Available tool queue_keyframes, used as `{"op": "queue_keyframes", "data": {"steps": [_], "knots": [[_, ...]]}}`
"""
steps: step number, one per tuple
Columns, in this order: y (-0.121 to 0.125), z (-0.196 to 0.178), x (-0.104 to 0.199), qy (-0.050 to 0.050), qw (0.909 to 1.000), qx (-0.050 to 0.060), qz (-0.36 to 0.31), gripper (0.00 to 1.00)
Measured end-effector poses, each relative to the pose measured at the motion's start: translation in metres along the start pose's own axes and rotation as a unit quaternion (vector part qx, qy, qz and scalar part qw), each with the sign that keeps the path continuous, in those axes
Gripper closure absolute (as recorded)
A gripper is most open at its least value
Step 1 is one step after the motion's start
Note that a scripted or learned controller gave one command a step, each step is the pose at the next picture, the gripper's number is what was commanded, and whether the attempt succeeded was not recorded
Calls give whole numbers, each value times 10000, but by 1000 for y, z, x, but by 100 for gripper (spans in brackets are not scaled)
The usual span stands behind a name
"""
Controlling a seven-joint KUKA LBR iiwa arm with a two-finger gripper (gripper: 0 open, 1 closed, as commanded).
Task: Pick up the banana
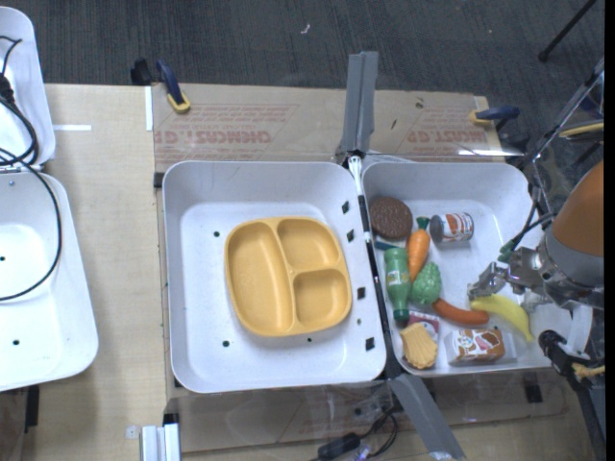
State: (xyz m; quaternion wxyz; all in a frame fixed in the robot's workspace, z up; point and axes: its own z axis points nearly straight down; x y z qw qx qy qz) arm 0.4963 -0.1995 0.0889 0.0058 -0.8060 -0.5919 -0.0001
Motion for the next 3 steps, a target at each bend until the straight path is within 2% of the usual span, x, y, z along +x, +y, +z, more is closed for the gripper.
{"op": "queue_keyframes", "data": {"steps": [1, 2, 3], "knots": [[0, -6, -2, -18, 10000, 7, 20, 100], [-14, 0, -12, -35, 9975, -16, -703, 100], [-14, -6, -13, -34, 9976, 2, -687, 100]]}}
